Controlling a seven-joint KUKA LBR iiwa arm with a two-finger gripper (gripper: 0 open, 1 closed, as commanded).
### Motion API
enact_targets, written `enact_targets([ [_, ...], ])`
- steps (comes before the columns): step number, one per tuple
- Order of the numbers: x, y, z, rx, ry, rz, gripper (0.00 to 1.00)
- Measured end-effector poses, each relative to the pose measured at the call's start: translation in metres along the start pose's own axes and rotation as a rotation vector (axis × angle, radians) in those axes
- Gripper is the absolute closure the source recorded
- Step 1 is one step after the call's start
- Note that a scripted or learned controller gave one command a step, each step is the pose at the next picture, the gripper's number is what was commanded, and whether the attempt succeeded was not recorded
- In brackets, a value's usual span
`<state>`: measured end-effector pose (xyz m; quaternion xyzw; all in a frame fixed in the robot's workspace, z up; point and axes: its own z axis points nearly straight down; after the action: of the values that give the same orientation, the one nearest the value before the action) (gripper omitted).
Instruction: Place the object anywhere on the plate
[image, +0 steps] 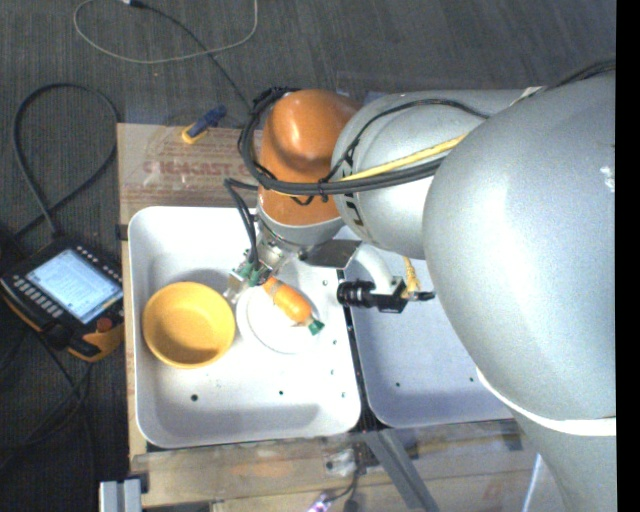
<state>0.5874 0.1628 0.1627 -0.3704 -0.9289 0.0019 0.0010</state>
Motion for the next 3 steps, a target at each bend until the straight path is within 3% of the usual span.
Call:
enact_targets([
  [1, 0.03, 0.055, 0.013, -0.002, -0.003, -0.153, 1.0],
  [2, 0.056, -0.002, -0.022, 0.002, 0.001, 0.196, 1.0],
  [3, 0.032, 0.043, -0.036, 0.001, -0.003, 0.058, 1.0],
])
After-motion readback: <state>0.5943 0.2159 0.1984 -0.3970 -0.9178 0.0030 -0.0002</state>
